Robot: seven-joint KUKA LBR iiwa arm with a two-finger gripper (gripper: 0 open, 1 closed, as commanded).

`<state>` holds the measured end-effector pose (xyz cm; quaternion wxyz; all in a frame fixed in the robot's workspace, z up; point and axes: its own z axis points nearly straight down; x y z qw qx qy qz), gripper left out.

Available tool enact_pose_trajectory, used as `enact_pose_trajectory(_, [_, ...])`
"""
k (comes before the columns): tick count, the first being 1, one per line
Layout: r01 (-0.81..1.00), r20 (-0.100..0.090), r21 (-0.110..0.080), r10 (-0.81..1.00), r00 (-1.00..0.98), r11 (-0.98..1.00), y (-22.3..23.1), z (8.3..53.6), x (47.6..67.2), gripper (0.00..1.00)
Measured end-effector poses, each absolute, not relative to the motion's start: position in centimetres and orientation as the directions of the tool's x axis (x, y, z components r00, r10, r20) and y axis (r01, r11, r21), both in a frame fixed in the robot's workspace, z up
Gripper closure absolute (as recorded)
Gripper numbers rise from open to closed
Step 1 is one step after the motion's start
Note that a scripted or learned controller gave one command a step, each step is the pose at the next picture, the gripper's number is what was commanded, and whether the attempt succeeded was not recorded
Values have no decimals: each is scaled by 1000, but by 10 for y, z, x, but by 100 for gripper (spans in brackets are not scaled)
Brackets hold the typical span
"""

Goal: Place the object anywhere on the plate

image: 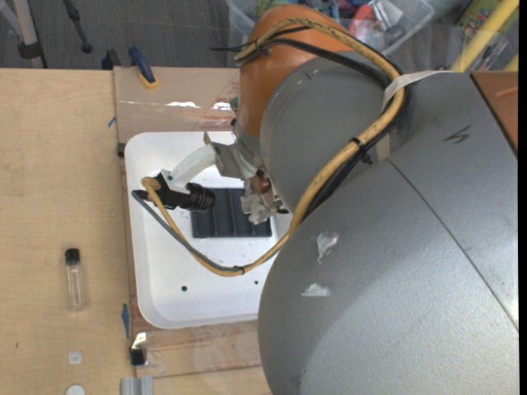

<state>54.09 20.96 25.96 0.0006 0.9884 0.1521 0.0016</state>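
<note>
Bench (49, 163) of pale plywood, grey carpet seen beyond; clear tub of toys (346, 2) at top. White bin (156, 295), shallow, round-cornered, half covered by grey arm (395, 237). Dark ribbed plate (216, 214) seen in bin. Gripper (257, 206) over plate; jaws' state cannot be told. Task object not made out. Glass vial (74, 278) laid on bench.

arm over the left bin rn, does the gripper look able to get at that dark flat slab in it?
Probably yes. The gripper hangs right at the dark slab's right edge inside the white bin, with nothing lying on the slab. The arm hides whatever sits further right.
</note>
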Motion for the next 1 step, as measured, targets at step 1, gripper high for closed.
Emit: enact_pose_trajectory(1, [198, 0, 2, 198, 980, -980, 222, 178, 521, 100])
